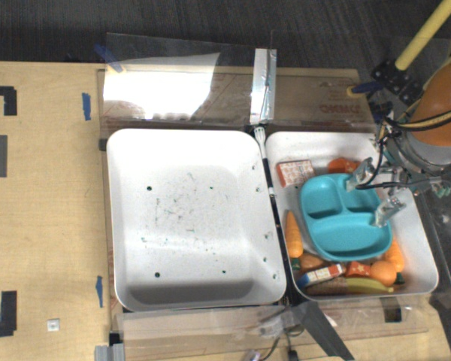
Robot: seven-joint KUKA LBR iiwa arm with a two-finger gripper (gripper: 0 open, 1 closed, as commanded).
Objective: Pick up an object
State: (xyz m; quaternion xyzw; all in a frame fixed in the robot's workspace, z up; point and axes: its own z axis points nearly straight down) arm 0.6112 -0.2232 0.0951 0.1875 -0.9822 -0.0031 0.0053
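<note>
Two bins: side by side on the bench; left bin (pixel 188 216) at frame centre, right bin (pixel 425 265) at lower right.
Bottom of right bin: yellow banana-like piece (pixel 367 284), a small orange item (pixel 383 274) and a flat red-and-white packet (pixel 323 274) crowd the lower wall.
Orange carrot-like piece (pixel 293 234): lies along the bin's left wall, just beside the tray.
Blue divided tray (pixel 338 220): middle of right bin, resting on the smaller items; judged light, stiff, smooth plastic, likely slippery; its raised rim or divider looks the best place to pinch.
Gripper (pixel 376 194): at the tray's right edge, metal fingers (pixel 387 209) apart and touching or just above the rim; nothing seen held between them.
Red-and-white box (pixel 295 172): upper part of the bin, beside the tray.
Hard to read: fingertip contact with the rim cannot be confirmed; items under the tray are hidden; arm cut off at right edge.
</note>
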